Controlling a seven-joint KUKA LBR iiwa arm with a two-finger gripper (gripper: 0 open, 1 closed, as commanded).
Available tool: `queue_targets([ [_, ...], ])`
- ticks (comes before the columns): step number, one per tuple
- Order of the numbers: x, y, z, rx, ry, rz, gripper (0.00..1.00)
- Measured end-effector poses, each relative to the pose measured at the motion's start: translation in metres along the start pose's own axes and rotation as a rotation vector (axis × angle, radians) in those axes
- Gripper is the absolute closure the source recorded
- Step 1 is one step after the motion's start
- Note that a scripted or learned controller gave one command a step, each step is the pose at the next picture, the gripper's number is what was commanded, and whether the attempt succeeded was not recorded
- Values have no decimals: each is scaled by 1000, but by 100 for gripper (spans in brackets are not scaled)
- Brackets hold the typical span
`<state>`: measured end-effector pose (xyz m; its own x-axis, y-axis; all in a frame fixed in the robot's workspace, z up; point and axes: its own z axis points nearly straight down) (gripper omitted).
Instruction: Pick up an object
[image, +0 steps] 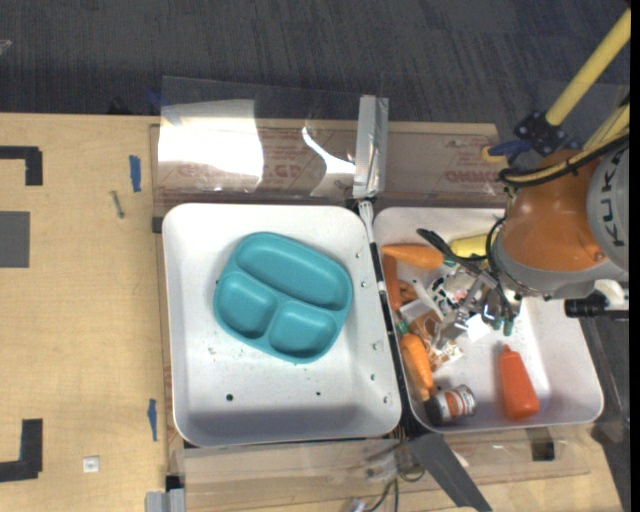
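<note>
Right of centre in the frame, down inside the right-hand shallow white bin (575, 400), hangs the two-finger gripper (470, 300) of the grey arm with the orange band (545, 235). Impossible to tell whether released or clenched: metal parts, cables and clutter blur together at the tip. Nothing clearly seen held.

Directly around the gripper, a cluster of small objects along the bin's left half:
- a long orange carrot-shaped piece (412, 256) toward the upper left of that bin, with a yellow curved object (470, 245) just right of it, partly under the arm
- another orange carrot-like piece (416, 365) lower down, near the bin's left wall
- a small can-like item with a red and white label (455, 402) at the lower left of the bin
- a blunt orange-red block-like object (518, 385) lying apart from the rest, lower right of the gripper.

Left of centre, in the left-hand shallow white bin (200, 400), lies a teal plastic divided tray with three compartments (283, 295), tilted diagonally.

Across the upper edge, behind both bins, a sheet of clear plastic (260, 150) catching glare.
</note>
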<state>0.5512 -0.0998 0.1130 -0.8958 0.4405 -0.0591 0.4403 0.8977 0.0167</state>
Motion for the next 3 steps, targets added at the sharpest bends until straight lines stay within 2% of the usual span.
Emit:
queue_targets([
  [1,11,-2,-1,-7,-18,135,0],
  [2,-11,1,2,-1,16,182,0],
  [3,3,-8,0,-13,-13,330,0],
])
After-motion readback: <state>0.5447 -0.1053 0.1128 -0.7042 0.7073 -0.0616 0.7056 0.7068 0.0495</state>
